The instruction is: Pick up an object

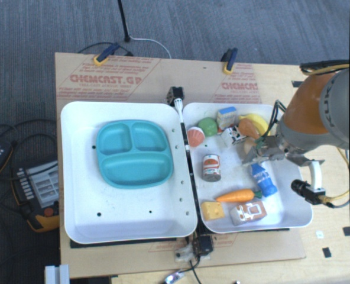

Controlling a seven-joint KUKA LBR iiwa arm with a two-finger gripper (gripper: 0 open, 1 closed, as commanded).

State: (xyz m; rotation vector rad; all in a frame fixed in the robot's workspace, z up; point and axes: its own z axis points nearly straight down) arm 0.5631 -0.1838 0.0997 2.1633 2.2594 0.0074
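Two white bins sit side by side on a brown board. The left bin (80,158) holds a teal divided plate (133,154), lying flat near its centre.

The right bin (293,209) holds the clutter. Along the far side: a green ball (208,126), a small box with a blue top (226,116), a yellow fruit (253,123). A red-and-white round piece (195,136) lies just beside the divider. A can (211,167) lies mid-bin, well apart from the rest. Near the front: a carrot (236,196), a cheese wedge (212,210), and a small brown-and-white packet (248,212) just beside the carrot. A blue bottle (263,179) lies tilted, its lower end close to the carrot's green tip.

The arm (317,114) reaches in from the right, orange band above the wrist. The gripper (255,149) hangs low over the bin between the yellow fruit and the blue bottle (its tips blur into dark shapes, so I cannot tell how they are set or whether anything is caught).
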